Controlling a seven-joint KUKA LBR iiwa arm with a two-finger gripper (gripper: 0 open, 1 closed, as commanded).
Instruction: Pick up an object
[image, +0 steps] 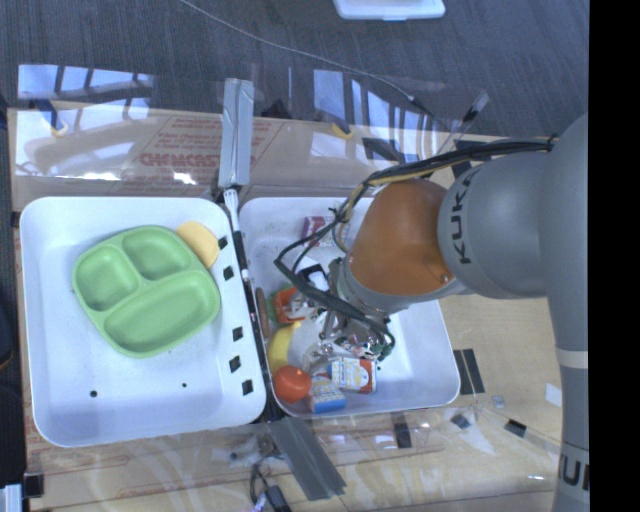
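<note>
On the left, a white bin (60, 400) holds a green divided plate (147, 289) with a yellow piece (199, 240) touching its upper right rim. Just beside it, the right bin (435, 365) carries a crowded heap along its left and lower side: a red and orange item (285, 300), a yellow ball (281, 347), a red tomato-like ball (292, 383), a small carton (352, 375) and a blue-edged packet (327, 402). The arm (500, 230) leans in from the right and the pincer (345, 338) sits low in that heap, above the carton; whether it is open, closed or gripping anything I cannot tell, since the wrist and cables cover it. From here I'd worry about the crowding: a tip may land on two things at once, the round pieces may roll aside, and the pincer could lift away bare.
</note>
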